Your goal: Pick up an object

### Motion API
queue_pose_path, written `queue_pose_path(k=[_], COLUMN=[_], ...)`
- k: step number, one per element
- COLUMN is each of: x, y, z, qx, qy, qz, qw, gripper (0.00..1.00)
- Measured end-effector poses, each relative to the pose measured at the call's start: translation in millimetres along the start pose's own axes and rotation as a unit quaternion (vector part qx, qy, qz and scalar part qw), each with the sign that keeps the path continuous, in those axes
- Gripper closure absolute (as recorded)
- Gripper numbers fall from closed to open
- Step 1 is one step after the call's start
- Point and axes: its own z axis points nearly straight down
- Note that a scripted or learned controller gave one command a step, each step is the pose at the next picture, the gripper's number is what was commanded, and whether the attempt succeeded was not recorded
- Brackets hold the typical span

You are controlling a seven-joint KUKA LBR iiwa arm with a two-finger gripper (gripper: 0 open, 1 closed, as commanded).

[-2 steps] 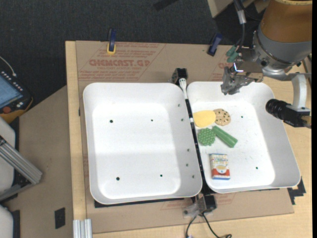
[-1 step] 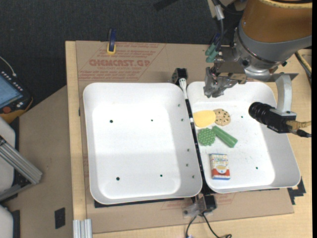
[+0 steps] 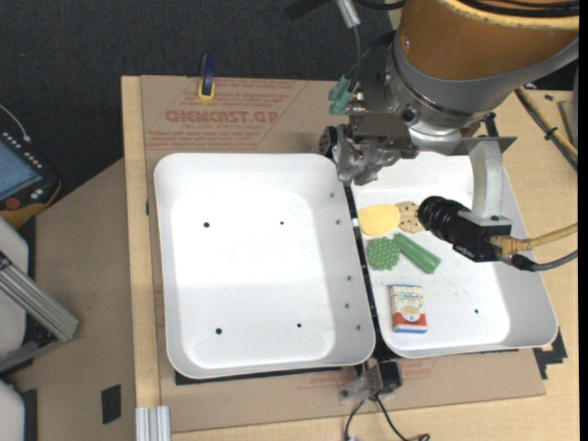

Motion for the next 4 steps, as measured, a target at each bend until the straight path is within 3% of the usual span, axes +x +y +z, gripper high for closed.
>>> queue_pose_path(k=[1,2,4], x=[28.1,17.8,19.7], y=[-8.5,-7.6,-6.7], z=[-27.1,-88.1,-105.3], qx=[0.001,-0.001,-0.001], qy=[-0.001,-0.001,-0.001], qz=[0.003,0.005,0.004], qw=[1.0,1.0,1.0], gripper=[1.0,1.0,1.0])
